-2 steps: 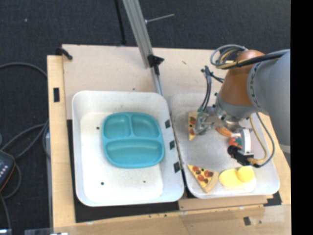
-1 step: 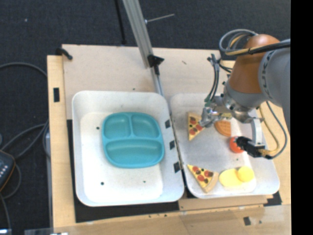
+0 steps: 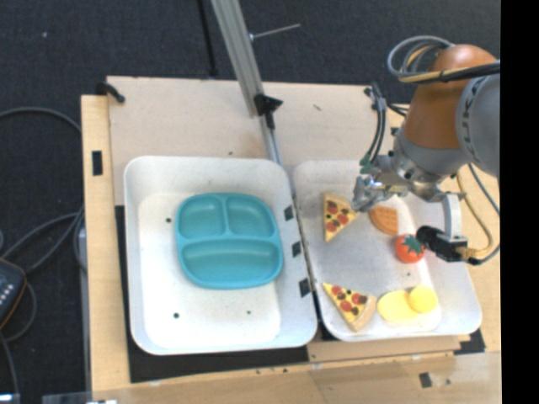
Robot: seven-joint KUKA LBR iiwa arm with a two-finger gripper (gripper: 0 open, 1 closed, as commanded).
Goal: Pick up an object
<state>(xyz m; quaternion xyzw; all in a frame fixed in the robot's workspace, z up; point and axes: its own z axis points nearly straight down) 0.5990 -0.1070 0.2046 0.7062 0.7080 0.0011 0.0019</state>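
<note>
The right bin (image 3: 459,310) holds toy food. One pizza slice (image 3: 337,216) lies near its upper left and a second pizza slice (image 3: 349,302) near its front left. An orange bread piece (image 3: 385,219) sits in the middle, a red tomato (image 3: 409,248) to its right, and yellow pieces (image 3: 408,304) at the front right. My gripper (image 3: 367,192) hangs low over the bin's upper part, between the upper pizza slice and the bread piece, just above both. I see nothing held in it.
The left bin (image 3: 152,326) holds a teal divided plate (image 3: 227,240). A grey metal post (image 3: 240,45) rises behind the bins. The arm's grey body and orange band (image 3: 442,108) cover the right bin's far right corner.
</note>
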